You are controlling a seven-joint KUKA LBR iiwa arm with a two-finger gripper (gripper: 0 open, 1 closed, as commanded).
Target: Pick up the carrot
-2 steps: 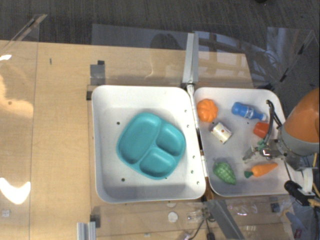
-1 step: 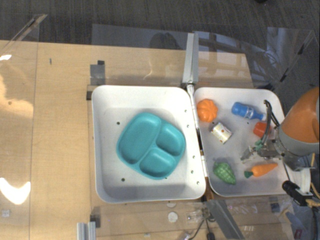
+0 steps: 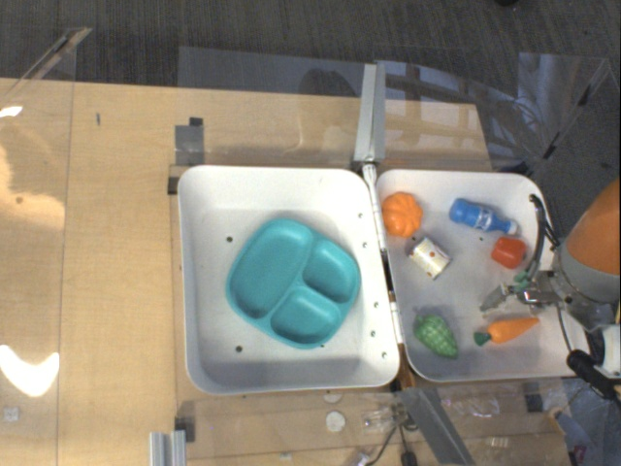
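Wooden bench, two white bins side by side. Gripper (image 3: 500,299) low in the right bin (image 3: 466,357), fingers spread, nothing between them. Carrot (image 3: 511,330) lies just below the gripper, apart from it. Red block (image 3: 508,252) above the gripper; blue bottle (image 3: 478,216) beyond. Green piece (image 3: 437,335) left of the carrot. Teal tray (image 3: 291,282) in the left bin.

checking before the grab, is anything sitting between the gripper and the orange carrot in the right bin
Nothing visible does. The two-finger gripper hangs just above the orange carrot with its green tip, with bare floor of the right white bin between them. The small red piece and green knobbly toy lie off to the sides.
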